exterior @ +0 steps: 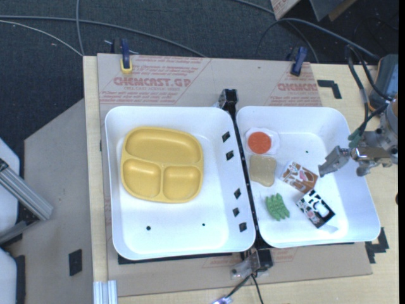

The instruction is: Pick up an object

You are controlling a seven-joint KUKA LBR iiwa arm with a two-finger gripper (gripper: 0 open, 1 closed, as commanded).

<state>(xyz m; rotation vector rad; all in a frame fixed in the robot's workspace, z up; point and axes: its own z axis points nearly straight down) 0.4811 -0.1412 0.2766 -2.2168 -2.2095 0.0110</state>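
Observation:
The right bin (354, 189) holds several small items. A round orange-red piece (259, 142) lies at its upper left, with a tan slab (263, 170) just below it. A green bumpy object (276, 206) sits near the bin's front left. A brown and red packet (299, 176) and a black-and-white item (315, 209) lie toward the middle. My gripper (333, 161) hangs over the bin's right half, just right of the packet and above the black-and-white item. Nothing shows in its grasp.
A yellow divided tray (162, 164) rests in the left bin (126, 220). A black divider with clips (239, 170) runs between the two bins. Blue clamps (126, 54) hold the board at the back. Cables cross the dark floor behind the bench.

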